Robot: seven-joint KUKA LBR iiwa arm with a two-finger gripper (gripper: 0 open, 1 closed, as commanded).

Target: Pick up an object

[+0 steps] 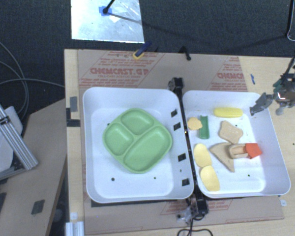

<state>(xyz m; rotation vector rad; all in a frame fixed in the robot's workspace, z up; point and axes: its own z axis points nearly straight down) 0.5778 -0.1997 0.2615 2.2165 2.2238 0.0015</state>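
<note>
Objects crowd the right bin (273,146), all to the left of and below the gripper (268,105) as the camera sees it. Nearest is a yellow corn piece (228,113), just left of the gripper. Below that lie a tan bread slice (230,131), a tan wedge (222,155) and an orange block (253,150) touching a small wooden piece (237,150). Farther left sit a green stick (204,126) beside a small yellow-orange piece (194,124), and two yellow ovals (202,155) (210,177) near the bin's lower edge. The left bin (103,181), well apart, holds a green divided plate (137,140). The gripper hovers at the right bin's upper right rim with its fingers spread apart, gripping nothing and touching no object. Both bins rest on the surface (123,70).
</note>
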